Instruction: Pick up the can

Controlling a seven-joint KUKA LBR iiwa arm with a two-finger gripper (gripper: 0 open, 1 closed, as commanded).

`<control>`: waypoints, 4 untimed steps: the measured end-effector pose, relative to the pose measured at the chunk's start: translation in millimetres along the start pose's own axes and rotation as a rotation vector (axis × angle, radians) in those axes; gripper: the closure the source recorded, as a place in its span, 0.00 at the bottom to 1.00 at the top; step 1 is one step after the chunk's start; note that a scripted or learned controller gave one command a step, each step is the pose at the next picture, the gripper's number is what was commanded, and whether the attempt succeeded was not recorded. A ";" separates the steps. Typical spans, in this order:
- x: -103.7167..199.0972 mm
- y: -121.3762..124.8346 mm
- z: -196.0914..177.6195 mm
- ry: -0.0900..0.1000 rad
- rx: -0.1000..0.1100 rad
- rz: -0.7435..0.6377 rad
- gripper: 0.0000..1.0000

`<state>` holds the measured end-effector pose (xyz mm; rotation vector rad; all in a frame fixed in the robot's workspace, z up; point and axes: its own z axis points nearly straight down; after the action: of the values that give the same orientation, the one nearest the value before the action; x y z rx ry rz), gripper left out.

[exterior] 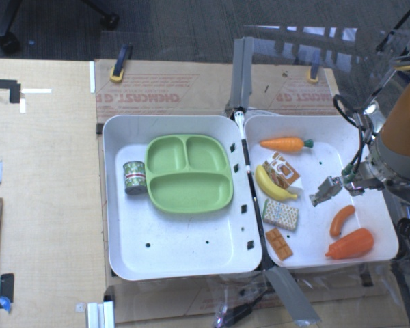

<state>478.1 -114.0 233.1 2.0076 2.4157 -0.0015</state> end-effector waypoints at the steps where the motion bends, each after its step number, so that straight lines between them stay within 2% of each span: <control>1: -11.4 29.0 134.8 -0.001 -0.003 0.004 0.00; 2: -56.8 143.1 142.0 0.000 0.003 0.028 0.00; 3: -57.9 161.2 132.2 0.013 0.047 0.125 0.00; 4: -106.4 127.4 141.0 -0.001 0.000 0.057 0.00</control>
<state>622.8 -195.5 92.1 2.0754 2.3574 -0.0025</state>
